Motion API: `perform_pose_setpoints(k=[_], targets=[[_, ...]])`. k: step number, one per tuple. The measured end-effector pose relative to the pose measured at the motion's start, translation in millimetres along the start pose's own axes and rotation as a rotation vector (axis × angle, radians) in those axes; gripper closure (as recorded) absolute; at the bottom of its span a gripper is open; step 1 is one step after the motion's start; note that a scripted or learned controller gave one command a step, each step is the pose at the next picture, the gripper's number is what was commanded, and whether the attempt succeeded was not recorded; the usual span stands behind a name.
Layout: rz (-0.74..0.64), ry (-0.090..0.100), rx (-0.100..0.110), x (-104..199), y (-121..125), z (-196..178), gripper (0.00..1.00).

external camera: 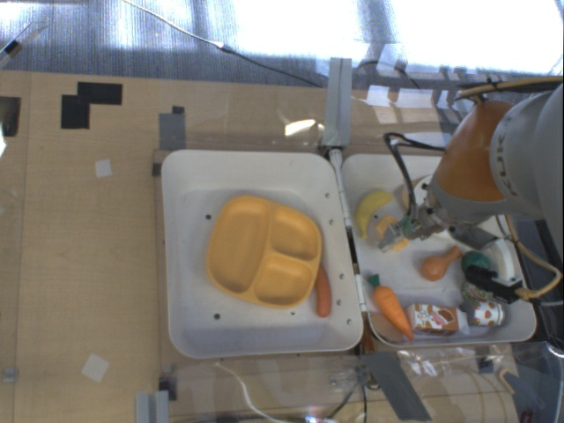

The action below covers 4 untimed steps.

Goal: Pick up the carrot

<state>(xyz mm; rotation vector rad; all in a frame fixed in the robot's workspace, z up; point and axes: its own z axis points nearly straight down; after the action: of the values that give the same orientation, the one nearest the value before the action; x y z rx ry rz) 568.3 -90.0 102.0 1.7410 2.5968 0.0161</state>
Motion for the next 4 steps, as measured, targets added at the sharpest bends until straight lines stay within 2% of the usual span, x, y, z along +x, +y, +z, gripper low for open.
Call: perform_pose_setpoints(k=[1, 2, 3, 4], targets=[[0.169, 0.005, 0.007, 69, 58, -85, 1.0], [0.092, 0.002, 0.016, -7, -11, -64, 1.0], [0.304, 0.003, 0.017, -27, 51, 6, 1.0], [0.206, -0.006, 0.001, -85, 18, -133, 1.0]])
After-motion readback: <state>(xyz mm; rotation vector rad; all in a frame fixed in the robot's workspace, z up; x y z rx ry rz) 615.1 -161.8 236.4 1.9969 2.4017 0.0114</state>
